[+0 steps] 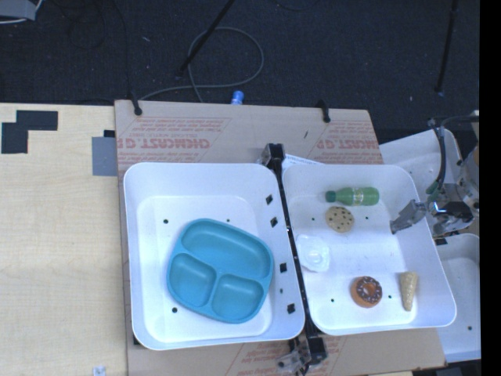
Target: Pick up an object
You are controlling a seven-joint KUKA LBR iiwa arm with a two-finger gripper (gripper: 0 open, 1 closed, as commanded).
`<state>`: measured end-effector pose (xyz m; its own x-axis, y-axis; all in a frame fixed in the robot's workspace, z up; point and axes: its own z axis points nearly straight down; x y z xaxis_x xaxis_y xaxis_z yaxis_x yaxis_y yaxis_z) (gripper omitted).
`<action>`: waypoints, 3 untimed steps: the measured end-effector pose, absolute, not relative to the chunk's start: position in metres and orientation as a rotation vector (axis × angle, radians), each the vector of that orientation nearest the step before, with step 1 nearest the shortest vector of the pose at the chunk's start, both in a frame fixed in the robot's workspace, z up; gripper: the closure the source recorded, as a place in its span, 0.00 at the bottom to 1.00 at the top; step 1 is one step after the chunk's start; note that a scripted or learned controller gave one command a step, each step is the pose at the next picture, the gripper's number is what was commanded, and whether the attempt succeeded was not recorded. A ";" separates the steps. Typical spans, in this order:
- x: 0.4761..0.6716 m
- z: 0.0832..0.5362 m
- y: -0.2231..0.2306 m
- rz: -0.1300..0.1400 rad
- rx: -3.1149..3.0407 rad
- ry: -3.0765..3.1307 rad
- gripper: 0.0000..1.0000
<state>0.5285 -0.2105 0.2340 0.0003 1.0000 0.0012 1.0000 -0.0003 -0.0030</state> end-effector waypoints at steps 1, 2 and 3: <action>0.527 0.170 -0.208 0.005 -2.215 -2.216 0.00; 0.535 0.119 -0.201 0.003 -2.214 -2.221 0.00; 0.535 0.086 -0.200 0.002 -2.220 -2.218 0.00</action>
